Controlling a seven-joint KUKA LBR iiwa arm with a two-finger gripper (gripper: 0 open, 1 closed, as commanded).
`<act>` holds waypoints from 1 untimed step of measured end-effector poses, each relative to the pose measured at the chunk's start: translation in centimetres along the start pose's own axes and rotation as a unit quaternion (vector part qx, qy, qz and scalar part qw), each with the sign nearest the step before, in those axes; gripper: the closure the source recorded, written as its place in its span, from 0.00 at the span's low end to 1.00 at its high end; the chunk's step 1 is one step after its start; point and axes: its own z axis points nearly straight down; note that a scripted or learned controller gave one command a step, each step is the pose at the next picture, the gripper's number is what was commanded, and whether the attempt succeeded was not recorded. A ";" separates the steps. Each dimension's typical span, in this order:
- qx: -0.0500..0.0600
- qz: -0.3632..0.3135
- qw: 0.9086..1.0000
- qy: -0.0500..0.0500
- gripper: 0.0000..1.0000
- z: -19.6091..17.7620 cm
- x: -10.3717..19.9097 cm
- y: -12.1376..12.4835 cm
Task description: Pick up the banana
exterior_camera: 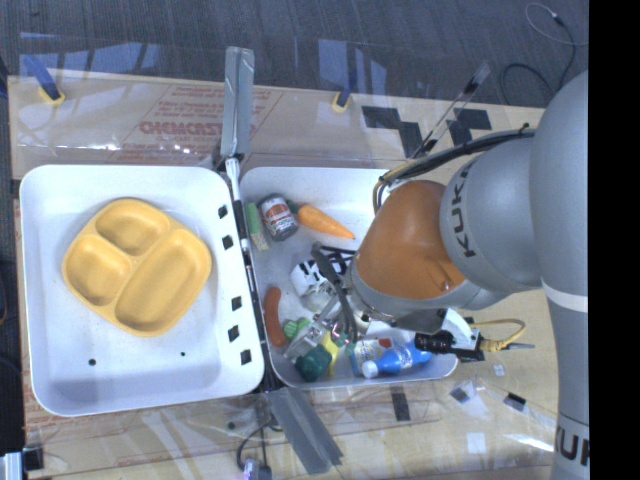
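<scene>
Our claw [325, 330] is down in the right bin [300, 183] among the toys. We cannot tell if it holds anything. We see no banana lifted yet.

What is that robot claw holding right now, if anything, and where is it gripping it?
It cannot be told. The gripper is down among the cluttered toys in the right bin, and no item is clearly seen between its fingers.

Robot lab: KUKA arm [520, 218], taped bench [150, 118], loose cables [555, 28].
</scene>
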 end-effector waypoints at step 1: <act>0.000 -0.002 1.000 0.000 1.00 -1.0 -0.1 0.1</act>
